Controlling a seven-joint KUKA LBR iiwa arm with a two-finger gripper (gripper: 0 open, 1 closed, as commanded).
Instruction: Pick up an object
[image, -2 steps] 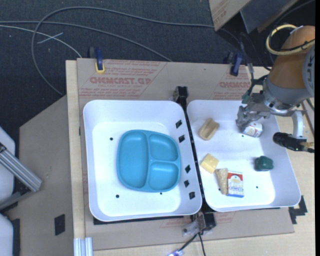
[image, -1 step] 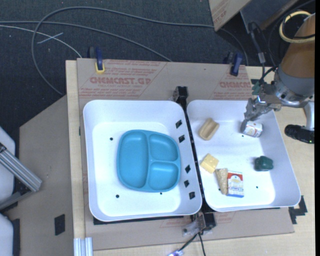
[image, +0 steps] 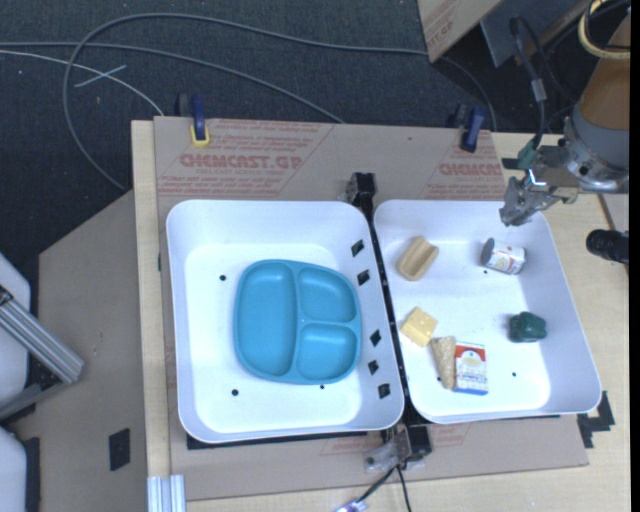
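In the right bin (image: 560, 385) lie several small objects: a tan bread-like piece (image: 417, 258), a small white can on its side (image: 503, 258), a yellow cheese-like wedge (image: 419, 325), a dark green lump (image: 527, 326), and a red and white carton beside a tan stick (image: 462, 365). My gripper (image: 521, 205) hangs above the bin's far edge, a little beyond the white can, with nothing seen between its fingers. The fingers look small and blurred.
The left bin (image: 190, 260) holds a blue divided plate (image: 296, 321). Black clamps (image: 361, 187) sit along the seam between the bins. Blue clips (image: 200, 128) hold the cardboard base at the back. Cables trail over the dark floor beyond.
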